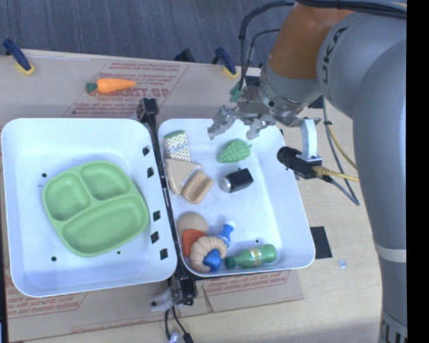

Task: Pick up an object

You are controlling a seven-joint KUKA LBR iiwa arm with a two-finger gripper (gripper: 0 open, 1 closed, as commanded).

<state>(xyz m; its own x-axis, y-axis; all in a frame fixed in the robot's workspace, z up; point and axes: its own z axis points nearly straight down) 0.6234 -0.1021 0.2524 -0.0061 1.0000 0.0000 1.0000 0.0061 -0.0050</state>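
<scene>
arm: grey with an orange band, reaches in from the right and ends over the far end of the right bin (289, 191)
gripper (237, 125): fingers spread apart, nothing between them, hanging just above the bin's far wall
green bumpy toy (234, 151): nearest to the gripper, just below its right finger, not touching as far as I can tell
black can (237, 180): on its side, mid bin, just below the green toy
patterned box (176, 146): far-left part of the bin, by the divider
bread pieces (186, 180): tan wedge and roll, touching, left of the can
near-end pile: croissant (209, 246), blue figure (213, 260), green bottle (252, 256) lying flat, all crowded together
left bin (21, 191): holds a green divided plate (96, 207)
carrot (110, 86): on the cardboard beyond the left bin
</scene>
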